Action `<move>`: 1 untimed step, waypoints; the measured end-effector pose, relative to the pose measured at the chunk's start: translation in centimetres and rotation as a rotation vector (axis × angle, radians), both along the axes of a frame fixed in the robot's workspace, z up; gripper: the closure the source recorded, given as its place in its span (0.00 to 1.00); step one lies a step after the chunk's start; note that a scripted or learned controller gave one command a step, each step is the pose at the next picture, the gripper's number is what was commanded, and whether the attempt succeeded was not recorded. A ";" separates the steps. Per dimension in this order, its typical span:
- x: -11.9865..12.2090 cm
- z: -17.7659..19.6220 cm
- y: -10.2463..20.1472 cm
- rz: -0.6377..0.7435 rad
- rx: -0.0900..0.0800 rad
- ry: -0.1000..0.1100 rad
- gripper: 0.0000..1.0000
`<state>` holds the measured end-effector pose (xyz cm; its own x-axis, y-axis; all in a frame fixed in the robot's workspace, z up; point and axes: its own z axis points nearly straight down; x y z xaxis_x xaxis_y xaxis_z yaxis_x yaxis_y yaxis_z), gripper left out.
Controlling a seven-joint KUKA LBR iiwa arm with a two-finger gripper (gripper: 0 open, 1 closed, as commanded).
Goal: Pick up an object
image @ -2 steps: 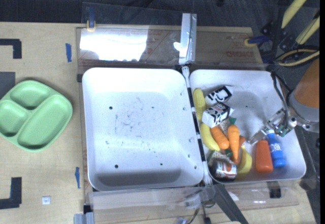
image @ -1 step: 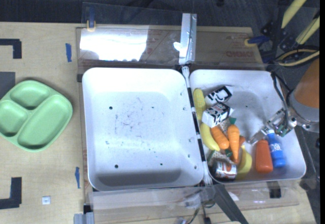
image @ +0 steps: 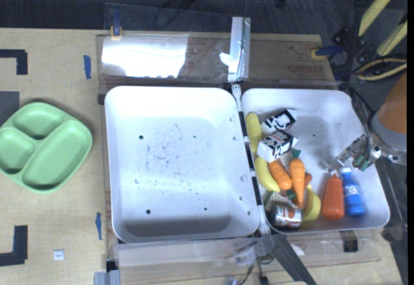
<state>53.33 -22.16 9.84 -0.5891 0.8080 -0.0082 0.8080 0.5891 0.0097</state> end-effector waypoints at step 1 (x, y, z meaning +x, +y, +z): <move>7.7 6.4 -0.1 -0.162 0.000 0.007 1.00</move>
<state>61.08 -22.26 16.27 -0.4513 0.8924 -0.0047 0.8924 0.4513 0.0036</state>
